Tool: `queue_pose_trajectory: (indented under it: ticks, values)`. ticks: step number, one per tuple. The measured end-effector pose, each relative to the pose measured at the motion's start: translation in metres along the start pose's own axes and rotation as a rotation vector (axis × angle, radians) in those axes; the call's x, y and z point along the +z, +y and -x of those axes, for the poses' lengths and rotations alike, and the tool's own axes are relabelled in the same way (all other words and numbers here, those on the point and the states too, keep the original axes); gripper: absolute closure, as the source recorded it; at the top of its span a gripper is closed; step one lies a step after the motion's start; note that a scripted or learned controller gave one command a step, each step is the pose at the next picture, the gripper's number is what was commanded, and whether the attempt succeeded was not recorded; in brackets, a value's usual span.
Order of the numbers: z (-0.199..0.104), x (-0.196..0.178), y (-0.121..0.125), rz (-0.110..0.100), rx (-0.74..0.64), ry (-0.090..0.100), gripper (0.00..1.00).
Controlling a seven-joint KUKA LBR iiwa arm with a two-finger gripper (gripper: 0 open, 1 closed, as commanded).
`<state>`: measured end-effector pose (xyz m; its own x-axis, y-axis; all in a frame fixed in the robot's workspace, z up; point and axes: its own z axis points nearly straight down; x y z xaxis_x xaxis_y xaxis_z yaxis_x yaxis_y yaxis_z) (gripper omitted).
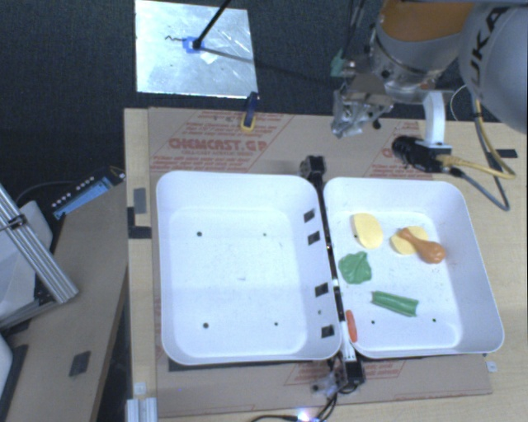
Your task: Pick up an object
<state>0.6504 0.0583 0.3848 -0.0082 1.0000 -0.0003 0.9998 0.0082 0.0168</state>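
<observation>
Hanging above the far edge of the bench, beyond the right bin (474, 247), the gripper (353, 124) sits at the end of the grey arm (495, 41) with its orange band (417, 18); whether it is parted or closed cannot be told from this angle, and nothing is seen between its tips. Right bin, contents, five items: a pale yellow oval piece (367, 230) toward the far left part of the floor; a toy drumstick (419, 245), tan at one end and orange-brown at the other, just to the right of the yellow piece and apart from it; a green leafy piece (355, 268) nearer the camera, just below the yellow piece; a green elongated pod-like piece (394, 303) lying at a slant toward the near side; a small orange stick-like piece (351, 325) against the left wall near the front corner. All five lie on the bin floor, well apart from the gripper. Left bin (177, 247): white, shallow, touching the right bin along a black clipped seam (323, 247). Both bins rest on a cardboard sheet (214, 140) with red printing. A shiny metal plate (194, 48) lies on the dark floor beyond the bench.
</observation>
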Motion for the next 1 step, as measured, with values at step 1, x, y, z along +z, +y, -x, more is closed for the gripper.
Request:
queue_pose_trajectory:
  ticks: [1]
  values:
    - [-0.0266,-0.1093,0.021,-0.001,0.001,0.002,1.0]
